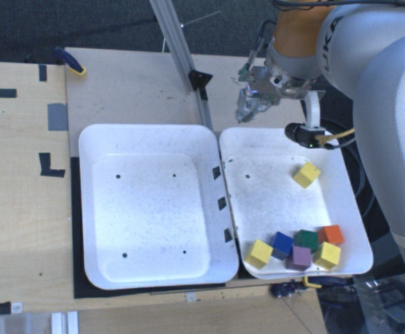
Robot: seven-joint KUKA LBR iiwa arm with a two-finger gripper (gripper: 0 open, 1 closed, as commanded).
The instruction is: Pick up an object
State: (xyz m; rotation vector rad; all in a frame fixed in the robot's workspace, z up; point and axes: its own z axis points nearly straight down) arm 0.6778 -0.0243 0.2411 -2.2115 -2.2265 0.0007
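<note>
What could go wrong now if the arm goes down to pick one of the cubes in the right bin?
1. Five cubes crowd the near edge: blue cube, green cube and purple cube touch, so fingers may not fit between them.
2. The lone yellow cube sits tilted and may slip.
3. The gripper hangs above the far rim of the right bin; a straight descent may strike it.

bench [140,82]: tan wood | on it: left white bin [91,186], right white bin [342,207], side by side
</note>
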